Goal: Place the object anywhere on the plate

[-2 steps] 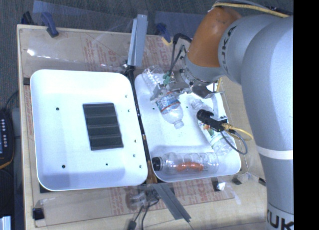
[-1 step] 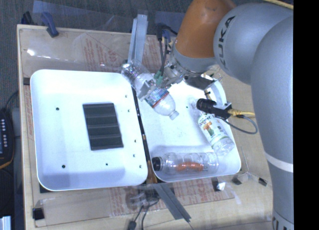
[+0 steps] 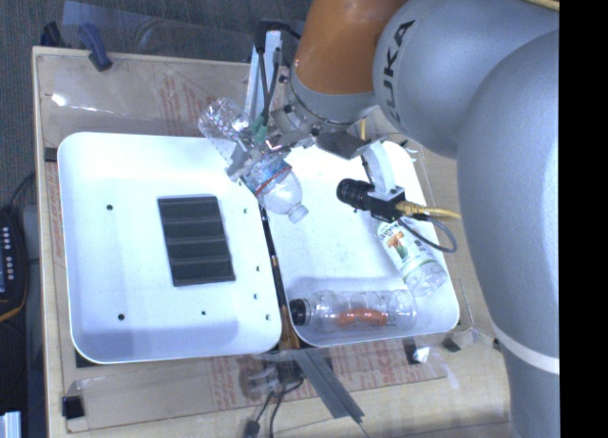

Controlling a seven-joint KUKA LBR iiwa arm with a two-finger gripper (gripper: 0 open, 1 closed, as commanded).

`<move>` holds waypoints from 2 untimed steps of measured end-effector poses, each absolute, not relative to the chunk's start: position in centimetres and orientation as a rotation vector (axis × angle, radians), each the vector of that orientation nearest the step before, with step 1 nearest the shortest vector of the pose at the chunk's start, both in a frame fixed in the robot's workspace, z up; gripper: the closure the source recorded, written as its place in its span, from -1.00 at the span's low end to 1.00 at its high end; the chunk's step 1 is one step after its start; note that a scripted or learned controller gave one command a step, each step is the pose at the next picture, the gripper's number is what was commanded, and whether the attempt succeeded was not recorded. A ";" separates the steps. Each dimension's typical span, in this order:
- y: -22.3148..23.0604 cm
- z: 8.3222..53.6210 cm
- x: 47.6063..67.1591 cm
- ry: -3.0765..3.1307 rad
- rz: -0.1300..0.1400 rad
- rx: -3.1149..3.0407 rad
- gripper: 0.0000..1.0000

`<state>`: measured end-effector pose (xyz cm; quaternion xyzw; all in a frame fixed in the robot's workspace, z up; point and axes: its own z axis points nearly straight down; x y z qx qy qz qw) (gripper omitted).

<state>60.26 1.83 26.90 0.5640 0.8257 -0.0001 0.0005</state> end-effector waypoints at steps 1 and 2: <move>1.8 26.9 60.3 2.593 0.000 1.772 -1.00; 6.5 19.0 51.3 2.566 -0.005 1.819 -1.00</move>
